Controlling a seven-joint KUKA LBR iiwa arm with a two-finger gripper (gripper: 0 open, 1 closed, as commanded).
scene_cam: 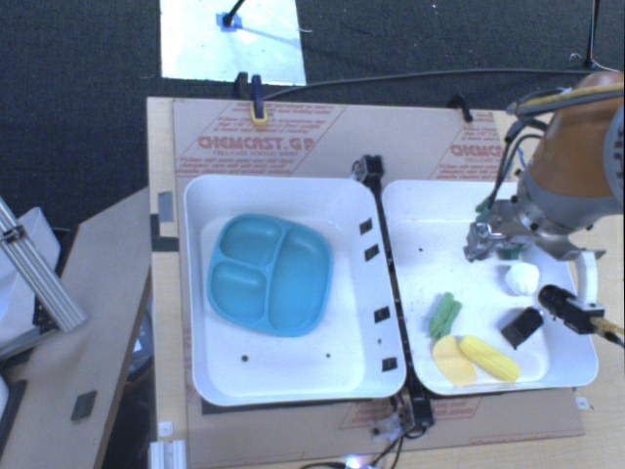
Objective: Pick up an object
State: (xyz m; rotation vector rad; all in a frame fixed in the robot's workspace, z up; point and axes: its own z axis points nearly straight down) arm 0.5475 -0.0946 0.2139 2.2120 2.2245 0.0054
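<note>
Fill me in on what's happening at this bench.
A grey KUKA arm with an orange band reaches into the right white bin, its gripper low near a white ball-like object. A green piece, yellow corn cob and black block lie untouched. The left white bin holds a blue divided plate.

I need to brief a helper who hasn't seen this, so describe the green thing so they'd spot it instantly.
Look in the right bin, near its left wall. The green piece lies just above the yellow slice and corn cob. It's the bin's single green item.
</note>
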